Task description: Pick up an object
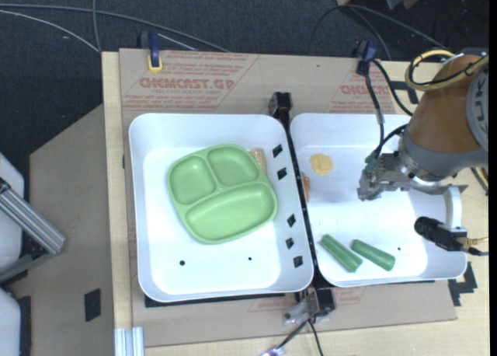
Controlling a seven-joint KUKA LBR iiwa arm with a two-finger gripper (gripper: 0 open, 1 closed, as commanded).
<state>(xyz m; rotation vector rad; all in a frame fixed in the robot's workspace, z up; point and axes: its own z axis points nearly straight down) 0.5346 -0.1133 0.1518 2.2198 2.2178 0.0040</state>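
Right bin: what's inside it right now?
The right bin holds two green cylinders near its front edge and a small yellow piece. The pincer hangs over it, covering some floor.

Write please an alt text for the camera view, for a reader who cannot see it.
A grey and orange robot arm reaches from the right over the right white bin, which holds two green cylinders and a small yellow piece. The left white bin holds a green divided plate.
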